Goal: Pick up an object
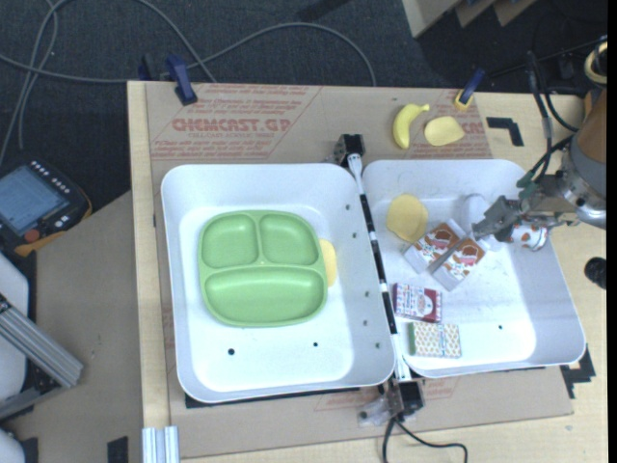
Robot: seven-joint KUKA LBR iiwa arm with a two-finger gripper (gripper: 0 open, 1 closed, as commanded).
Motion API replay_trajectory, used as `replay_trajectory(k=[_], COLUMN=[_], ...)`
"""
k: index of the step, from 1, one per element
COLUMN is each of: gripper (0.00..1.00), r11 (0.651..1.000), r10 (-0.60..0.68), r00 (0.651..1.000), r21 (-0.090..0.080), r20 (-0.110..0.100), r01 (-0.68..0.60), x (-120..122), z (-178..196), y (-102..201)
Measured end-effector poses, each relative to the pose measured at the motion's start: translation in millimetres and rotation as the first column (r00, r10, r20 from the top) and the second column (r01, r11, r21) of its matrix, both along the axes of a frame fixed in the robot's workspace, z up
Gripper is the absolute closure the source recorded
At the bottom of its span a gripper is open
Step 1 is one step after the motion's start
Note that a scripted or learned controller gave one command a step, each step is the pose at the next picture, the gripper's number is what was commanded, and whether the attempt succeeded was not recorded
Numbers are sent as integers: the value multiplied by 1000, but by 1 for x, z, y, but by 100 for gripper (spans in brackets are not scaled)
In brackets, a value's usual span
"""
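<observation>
Robotics lab test bench. 2 shallow white plastic bins [183, 258] sit side by side on a brown cardboard sheet [231, 123] held by blue clamps [179, 75]. Grey cables [116, 27] trail over dark carpet [77, 104]. Handheld control pendant with blue screen [34, 205] at left.

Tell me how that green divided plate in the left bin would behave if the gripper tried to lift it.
The green divided plate looks like moulded plastic, so probably stiff and light. It lies flat on the left bin, with low rounded edges, so fingers may slip off. It seems too wide to grip except by its rim.
</observation>
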State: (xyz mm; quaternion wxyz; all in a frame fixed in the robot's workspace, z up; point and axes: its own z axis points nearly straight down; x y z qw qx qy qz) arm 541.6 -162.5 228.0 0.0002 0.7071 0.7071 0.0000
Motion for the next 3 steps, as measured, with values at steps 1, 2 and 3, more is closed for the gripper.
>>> replay_trajectory(k=[1, 2, 3], gripper=[0, 0, 0], r11=[1000, 1000, 1000], r10=[-1, 0, -2], r00=[1000, 1000, 1000], r21=[-2, -1, -7], r20=[12, 20, 22], r01=[1, 0, 2], x=[25, 33, 35], z=[-117, -127, -130], y=[18, 13, 18])
